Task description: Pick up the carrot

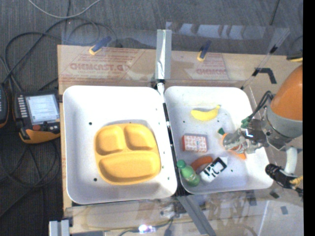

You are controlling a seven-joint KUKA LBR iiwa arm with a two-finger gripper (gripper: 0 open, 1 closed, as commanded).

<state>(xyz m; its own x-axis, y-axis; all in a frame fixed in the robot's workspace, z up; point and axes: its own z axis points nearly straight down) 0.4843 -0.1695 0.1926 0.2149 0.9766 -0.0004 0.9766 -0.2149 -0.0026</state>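
Evidently the carrot (234, 142), light, stiff, smooth-skinned and tapered, wants gripping mid-body; gripper (242, 140) sits over it in the right bin (246, 98), jaw state unreadable.

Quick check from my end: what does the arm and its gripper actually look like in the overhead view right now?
The arm enters from the right as a rounded orange band above a grey wrist section. The gripper is a compact metallic grey and black assembly. Thin dark cables loop beside the wrist, and a black fitting with a pale tube hangs below it.
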